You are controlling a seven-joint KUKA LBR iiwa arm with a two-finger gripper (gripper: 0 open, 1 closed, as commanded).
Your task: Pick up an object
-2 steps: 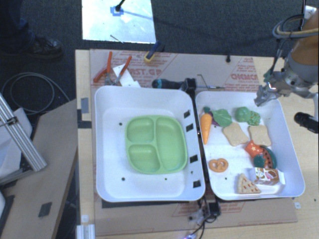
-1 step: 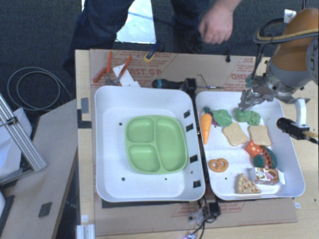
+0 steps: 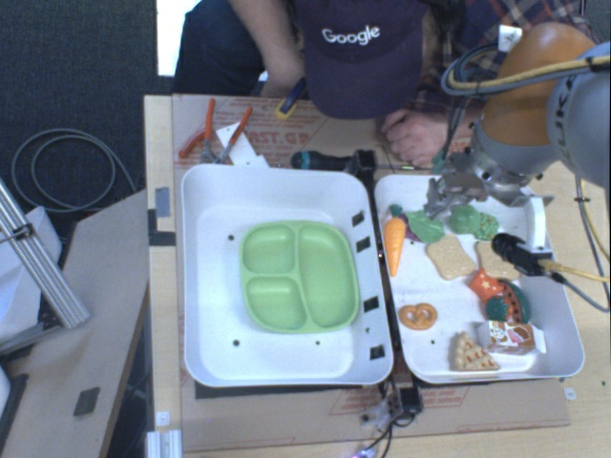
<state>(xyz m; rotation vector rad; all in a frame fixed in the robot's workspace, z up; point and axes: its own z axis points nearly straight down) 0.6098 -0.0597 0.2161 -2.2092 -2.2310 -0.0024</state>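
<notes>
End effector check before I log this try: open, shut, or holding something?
End effector: cannot be told; it sits low at the right bin's far edge, by the green toy food.

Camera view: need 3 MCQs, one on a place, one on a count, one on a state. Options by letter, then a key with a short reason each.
1. Where does the green divided plate lie?
A. In the left bin
B. In the right bin
C. On the bench outside both bins

2. How many compartments does the plate have?
A. Two
B. Three
C. Five

3. How does the toy carrot lie?
A. Leafy end toward the far wall, tip toward the near edge
B. Standing upright on its tip
C. Lying on the plate

Key:
1 A: the plate sits at the middle of the left bin.
2 B: two small wells and one long well show.
3 A: it lies flat at the left side of the right bin, below and left of the gripper, green top farthest from the camera.
</notes>
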